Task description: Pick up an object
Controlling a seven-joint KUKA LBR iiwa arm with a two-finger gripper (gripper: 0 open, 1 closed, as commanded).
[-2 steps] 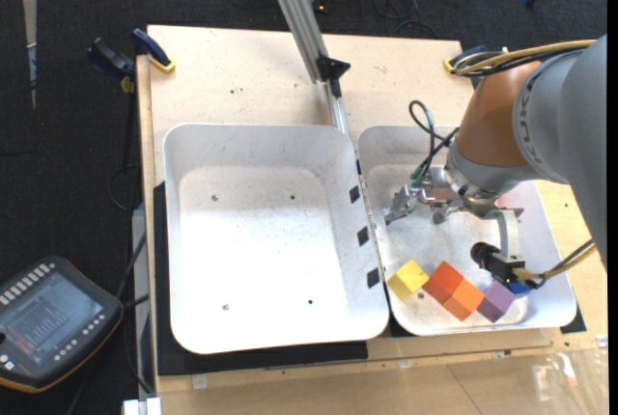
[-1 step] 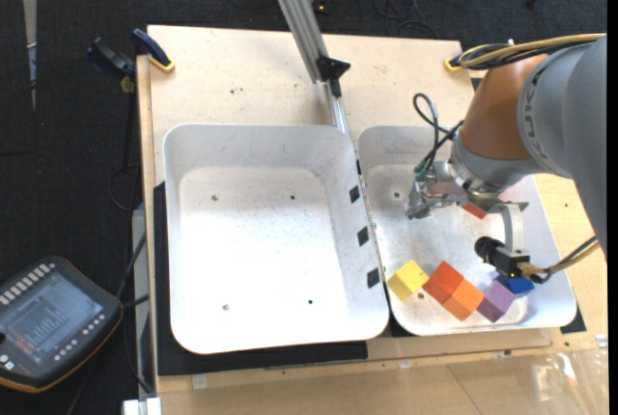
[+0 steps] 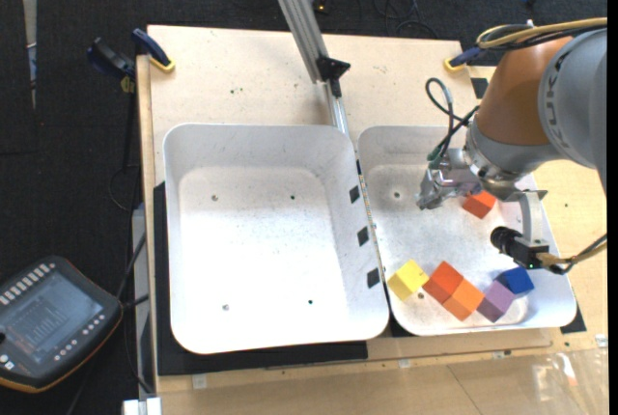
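Note:
In the right bin (image 3: 390, 149) the grey arm with its orange band reaches in from the right. My gripper (image 3: 434, 190) hangs over the bin's middle. A small red-orange block (image 3: 479, 205) lies just to its right, partly under the wrist; nothing shows it as held. Along the bin's front sit a yellow block (image 3: 407, 278), two orange blocks (image 3: 445, 280) (image 3: 464, 300), a purple block (image 3: 495, 301) and a blue block (image 3: 518, 281).
The left bin (image 3: 176, 149) stands beside the right one. A slanted metal pole (image 3: 293, 2) ends at the divide between the bins. Clamps (image 3: 147, 48) grip the board's back corners. A teach pendant (image 3: 48, 317) lies at the lower left.

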